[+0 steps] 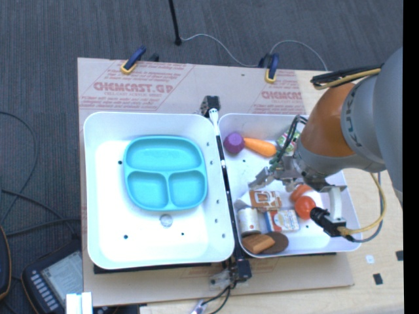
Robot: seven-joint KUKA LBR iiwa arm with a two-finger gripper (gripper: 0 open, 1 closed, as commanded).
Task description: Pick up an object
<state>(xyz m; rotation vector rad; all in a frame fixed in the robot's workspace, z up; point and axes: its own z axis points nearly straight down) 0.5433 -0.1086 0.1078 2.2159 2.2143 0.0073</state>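
Objects for the pick lay crowded in the right bin, none of them lifted yet. A purple ball and an orange carrot sat at the bin's eleven o'clock. A brown-and-white snack packet lay near its centre. A small can rested on its side at eight o'clock. A brown bread-like piece lay at the six o'clock wall, and a red-orange round toy sat at four o'clock of the packet.

The gripper hung low over the middle of that bin, just at twelve o'clock of the snack packet. The arm came in from three o'clock and covered the bin's upper right part. Whether the gripper was spread or clenched could not be told, since the wrist and its cabling hid the tips. Nothing could be seen held in it.

That stance looked like a descent onto the pile, probably aimed at the packet or the toy beside it. The things lay touching one another, so a grasp there risked nudging a neighbour or closing on an edge.

The left bin held a turquoise divided plate, well apart from the arm and plainly out of this attempt. Both bins stood on a cardboard sheet clipped to the tabletop by two clamps at twelve o'clock, likely so pushes could not shift it.
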